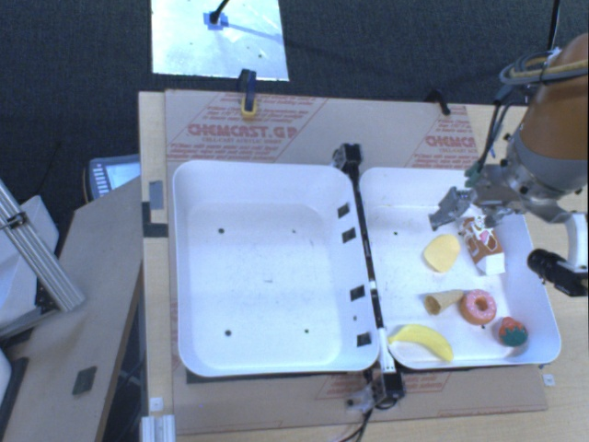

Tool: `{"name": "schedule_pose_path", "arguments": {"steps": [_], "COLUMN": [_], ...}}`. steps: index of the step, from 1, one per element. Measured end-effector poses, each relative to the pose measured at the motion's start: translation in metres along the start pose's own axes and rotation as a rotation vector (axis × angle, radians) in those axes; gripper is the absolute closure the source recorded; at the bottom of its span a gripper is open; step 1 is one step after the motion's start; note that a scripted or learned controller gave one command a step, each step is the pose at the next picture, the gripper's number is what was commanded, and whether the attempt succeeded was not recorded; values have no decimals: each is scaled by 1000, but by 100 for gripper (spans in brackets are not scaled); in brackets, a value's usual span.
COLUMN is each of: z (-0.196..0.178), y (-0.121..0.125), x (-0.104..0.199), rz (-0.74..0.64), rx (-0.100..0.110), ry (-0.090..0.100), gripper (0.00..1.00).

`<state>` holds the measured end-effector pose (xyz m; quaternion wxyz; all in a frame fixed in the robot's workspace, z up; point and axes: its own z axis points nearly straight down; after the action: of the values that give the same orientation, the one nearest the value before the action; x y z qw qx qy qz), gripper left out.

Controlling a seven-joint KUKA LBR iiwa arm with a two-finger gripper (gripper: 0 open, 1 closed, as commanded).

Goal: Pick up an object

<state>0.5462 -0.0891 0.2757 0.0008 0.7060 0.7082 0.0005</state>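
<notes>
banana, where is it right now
The banana lies in the right bin, at its near left corner, beside the divider, with the cone just above it and the pink donut to its right.

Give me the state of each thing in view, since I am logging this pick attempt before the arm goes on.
End effector: over the right bin, nothing seen between its fingers.
Right bin: holds all the items.
Left bin: lies beside the right bin.
Banana: lying flat near the front wall.
Donut: lying flat.
Cone: on its side.
Yellow chip: lying free.
Red and green fruit: resting in the front corner.
</notes>
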Motion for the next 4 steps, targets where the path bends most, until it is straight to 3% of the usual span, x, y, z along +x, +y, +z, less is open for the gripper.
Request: {"name": "schedule_pose_path", "arguments": {"steps": [1,2,3,4], "z": [6,201,51,49], "y": [91,120,126,124], "x": [-42,-30,27,23], "rz": [1,-4,-8,-4], "rx": [-7,8,-15,-5], "ry": [-3,2,1,0], "gripper": [0,0,0,100]}}
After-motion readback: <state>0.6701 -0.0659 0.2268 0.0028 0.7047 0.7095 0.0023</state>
